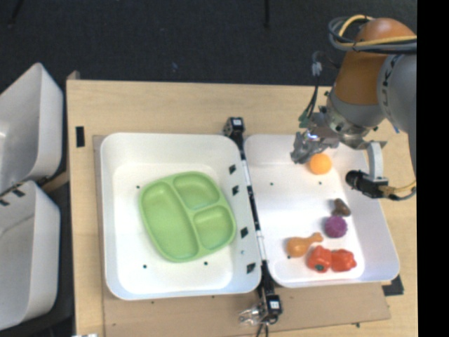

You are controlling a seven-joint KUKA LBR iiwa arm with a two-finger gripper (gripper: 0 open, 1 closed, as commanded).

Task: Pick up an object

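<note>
reaching in from the right, the grey arm with the orange band (365, 69) carried its gripper (309, 148) over the far part of the right-hand shallow white bin (280, 181). the gripper's own body masked its working end from the slanted overhead view; whether it was open or closed could not be told. nothing was seen held in it. a small orange ball (320, 163) lay on the bin floor just beside the gripper, on the near-right side; contact between the two could not be confirmed.

nearer the camera in the same bin lay a small brown lump (341, 206), too small to identify, a round purple object (336, 226) just beside it, an orange pear-shaped toy (303, 244), and a red lumpy item (330, 260) that may have been one piece or two.

the left-hand shallow white bin (126, 160) held a light green plastic plate with three compartments (186, 216), lying flat. small black fittings (233, 126) sat along the seam between the bins, detail unclear.

both bins rested on a pale wooden bench (84, 111). white moulded shapes (28, 118) were cut off at the left edge. the floor beyond was dark.
</note>
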